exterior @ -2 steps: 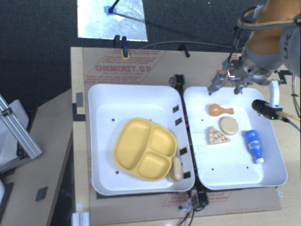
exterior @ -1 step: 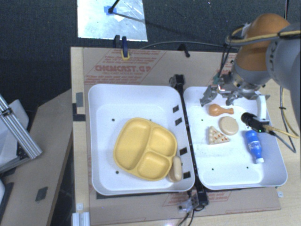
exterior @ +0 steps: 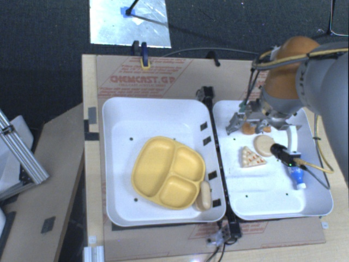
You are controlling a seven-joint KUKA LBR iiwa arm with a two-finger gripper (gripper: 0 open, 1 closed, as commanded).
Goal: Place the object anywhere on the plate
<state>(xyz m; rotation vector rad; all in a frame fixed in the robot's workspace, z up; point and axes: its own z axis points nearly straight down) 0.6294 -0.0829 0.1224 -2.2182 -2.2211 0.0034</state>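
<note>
The gripper (exterior: 250,122) hangs over a small orange object (exterior: 248,128) — fingers' spread unclear, perhaps touching it — right of the yellow plate (exterior: 168,172).

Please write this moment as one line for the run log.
gripper: right bin, over orange piece | plate: left bin, bare | pizza slice: right bin

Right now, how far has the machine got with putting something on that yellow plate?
Nothing looks done yet: a tan piece lies in the left bin against the yellow plate, off its rim. In hand: the pincer is low in the right bin over a small orange item; a grip can't be confirmed. Left: lifting something, perhaps the pizza slice or round cookie, across onto the plate.
</note>
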